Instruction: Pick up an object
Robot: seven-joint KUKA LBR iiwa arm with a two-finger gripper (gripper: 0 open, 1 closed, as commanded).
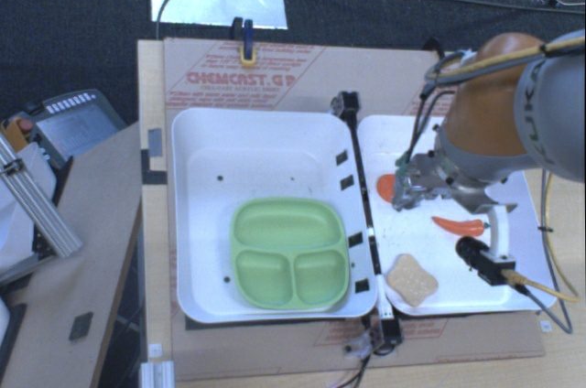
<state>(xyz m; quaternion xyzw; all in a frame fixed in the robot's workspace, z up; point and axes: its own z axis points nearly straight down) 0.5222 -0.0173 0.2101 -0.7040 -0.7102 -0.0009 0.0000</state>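
Closest thing here is a tan, bread-looking lump [411, 279] sitting in the near-left corner of the right bin [394, 144], pretty much against the wall it shares with the left bin [197, 194]. Further in, roughly mid-bin, there's a long orange-red thing [456, 224], pepper or carrot shaped, lying flat and pointing toward the right edge. Then a red-orange round thing [385, 188] sits near the left wall of that same bin, about halfway back. The gripper [406, 194] is down low just beside it on its right, partly covering it, so I can't say if they're touching. I also can't tell from this angle whether the gripper is open or closed, or whether it has hold of anything; it's just a blurry bit of metal under the wrist. The grey arm [513, 102] with its orange band hangs over the right and far side of that bin. The left bin has a green divided plate [289, 251] with three compartments, lying toward the near-right corner. Both bins sit on a sheet of cardboard [302, 70] with red printing, and a yellow clamp [247, 55] grips its far edge.
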